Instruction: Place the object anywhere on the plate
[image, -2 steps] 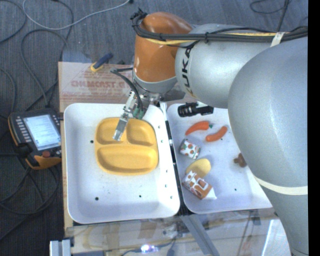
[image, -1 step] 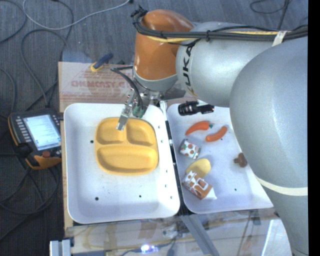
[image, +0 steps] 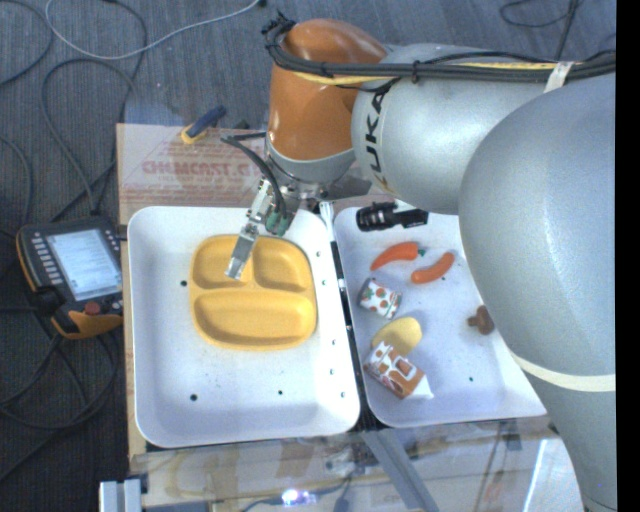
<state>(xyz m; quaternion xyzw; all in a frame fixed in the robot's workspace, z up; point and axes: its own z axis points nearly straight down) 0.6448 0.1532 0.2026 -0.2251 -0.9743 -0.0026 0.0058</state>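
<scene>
here, seen from above, the grey and orange arm (image: 420, 130) reaches in from the right, and its hand (image: 240, 258) hangs over the yellow divided plate (image: 255, 295) in the left white bin (image: 160, 390). whether the hand is wide, narrow or holding anything cannot be told. the likely objects lie in the right white bin (image: 490, 385): an orange carrot (image: 396, 254), an orange sausage (image: 433, 266), a patterned can (image: 379, 298), a yellow lemon-like piece (image: 398, 332), a small carton (image: 398, 372). the risk, as a judgement: the hand may be empty, leaving nothing on the plate, or press into the plate's ridge.
</scene>
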